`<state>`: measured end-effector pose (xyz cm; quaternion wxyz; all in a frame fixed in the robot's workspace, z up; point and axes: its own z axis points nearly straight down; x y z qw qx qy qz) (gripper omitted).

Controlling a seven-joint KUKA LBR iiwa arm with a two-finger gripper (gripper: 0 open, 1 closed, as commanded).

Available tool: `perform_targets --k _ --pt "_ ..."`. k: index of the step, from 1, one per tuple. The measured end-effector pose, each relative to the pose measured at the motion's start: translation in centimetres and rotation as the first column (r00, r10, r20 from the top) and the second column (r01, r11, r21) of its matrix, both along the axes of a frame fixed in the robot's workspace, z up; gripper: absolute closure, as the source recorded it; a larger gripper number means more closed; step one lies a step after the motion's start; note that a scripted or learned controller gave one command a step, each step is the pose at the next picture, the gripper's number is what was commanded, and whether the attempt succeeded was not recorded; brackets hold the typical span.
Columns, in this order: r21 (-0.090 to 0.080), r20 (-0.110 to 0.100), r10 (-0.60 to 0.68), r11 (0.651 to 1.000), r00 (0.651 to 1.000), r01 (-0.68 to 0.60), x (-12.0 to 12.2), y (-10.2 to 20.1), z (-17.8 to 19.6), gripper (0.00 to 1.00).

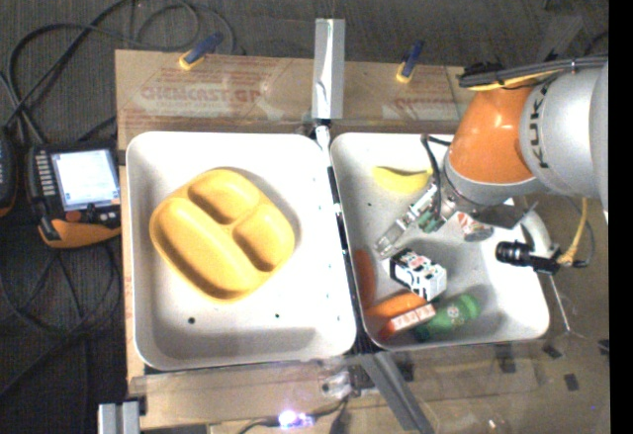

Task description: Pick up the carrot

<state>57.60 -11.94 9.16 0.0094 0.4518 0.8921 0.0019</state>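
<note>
Camera view: the hand [396,242] hangs in the right bin [534,323], fingers apart and gripping nothing, just above a black-and-white box [418,275]. The carrot [392,304] lies near the bin's front wall, beside a green bottle [447,314].

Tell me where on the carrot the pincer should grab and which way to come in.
Probably the carrot's bare middle, coming straight down with the pincer closing across its narrow width. It lies flat, running left to right near the right bin's front wall, with a red-labelled item and green bottle crowding its right end and a black-and-white box just behind.
</note>
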Motion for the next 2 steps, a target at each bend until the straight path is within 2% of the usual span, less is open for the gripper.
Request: perform_targets --k 1,2 --pt "0.005 0.001 0.000 1.000 1.000 0.000 0.1 0.2 1.0 1.00" --pt "0.005 -0.017 0.238 0.971 0.971 -0.238 -2.4 6.1 9.2 1.00"
